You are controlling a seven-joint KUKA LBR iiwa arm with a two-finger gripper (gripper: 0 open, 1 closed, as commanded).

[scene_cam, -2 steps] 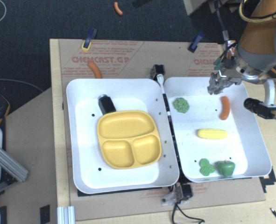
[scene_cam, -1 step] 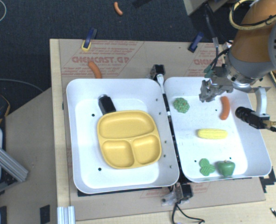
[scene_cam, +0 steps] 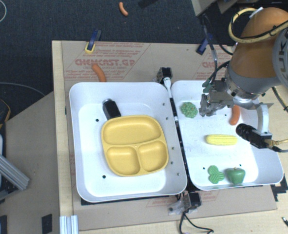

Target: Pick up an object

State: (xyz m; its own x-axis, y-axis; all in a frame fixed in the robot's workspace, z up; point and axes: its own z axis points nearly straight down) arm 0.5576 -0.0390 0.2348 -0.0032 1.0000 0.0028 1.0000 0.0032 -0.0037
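Gripper over the far part of the right bin, among the toy foods.

I see the gripper [scene_cam: 208, 106] low above the right bin [scene_cam: 268, 172], but I cannot tell how far its claw is parted, nor whether it has hold of anything. A green broccoli piece [scene_cam: 188, 109] lies just left of it, an orange sausage [scene_cam: 235, 115] just right, partly hidden behind the wrist. The corn cob [scene_cam: 221, 140] lies nearer me, mid-bin; a green pepper [scene_cam: 237, 175] and a smaller green vegetable [scene_cam: 214, 174] sit at the near edge. In the left bin [scene_cam: 85, 179] rest a yellow divided plate [scene_cam: 133, 145] and a black object [scene_cam: 110, 108] at its far-left rim.
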